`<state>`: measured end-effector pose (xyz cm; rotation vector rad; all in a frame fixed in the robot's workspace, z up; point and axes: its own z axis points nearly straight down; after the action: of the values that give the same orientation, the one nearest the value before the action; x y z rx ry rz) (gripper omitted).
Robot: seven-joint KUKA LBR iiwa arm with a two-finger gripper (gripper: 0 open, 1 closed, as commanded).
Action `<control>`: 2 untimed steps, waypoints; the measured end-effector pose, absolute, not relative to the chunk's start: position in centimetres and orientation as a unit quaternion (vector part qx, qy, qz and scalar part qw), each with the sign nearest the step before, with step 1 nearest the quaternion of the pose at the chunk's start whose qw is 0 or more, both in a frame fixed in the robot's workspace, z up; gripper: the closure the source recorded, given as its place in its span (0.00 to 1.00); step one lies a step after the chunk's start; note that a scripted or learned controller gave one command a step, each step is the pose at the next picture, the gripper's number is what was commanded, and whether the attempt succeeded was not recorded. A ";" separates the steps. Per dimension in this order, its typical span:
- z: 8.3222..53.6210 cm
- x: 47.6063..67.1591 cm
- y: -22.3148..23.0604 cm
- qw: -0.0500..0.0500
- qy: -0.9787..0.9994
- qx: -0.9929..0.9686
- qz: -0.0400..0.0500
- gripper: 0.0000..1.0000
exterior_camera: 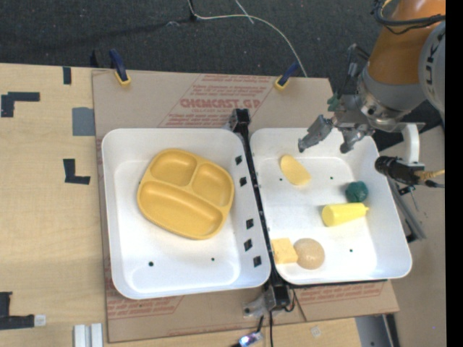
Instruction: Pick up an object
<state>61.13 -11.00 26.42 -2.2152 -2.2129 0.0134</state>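
My gripper hangs open over the back of the right bin, its two dark fingers spread with nothing between them. Just below and left of it lies a pale yellow oval piece. A small dark green object sits near the bin's right wall. A yellow cone-like block lies beneath it. At the bin's front rest a beige round ball and a yellow square block, touching each other.
The left bin holds a yellow divided plate. A black divider runs between the bins. Blue-and-yellow clamps pin the cardboard sheet at the back. The arm's orange band rises at the top right.
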 end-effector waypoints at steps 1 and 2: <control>27.1 61.3 -11.0 0.000 -0.708 -0.707 0.000 0.00; 21.1 62.1 -10.6 0.002 -0.708 -0.706 0.002 0.00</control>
<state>62.11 -10.65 21.12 -2.2164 -2.2207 0.0072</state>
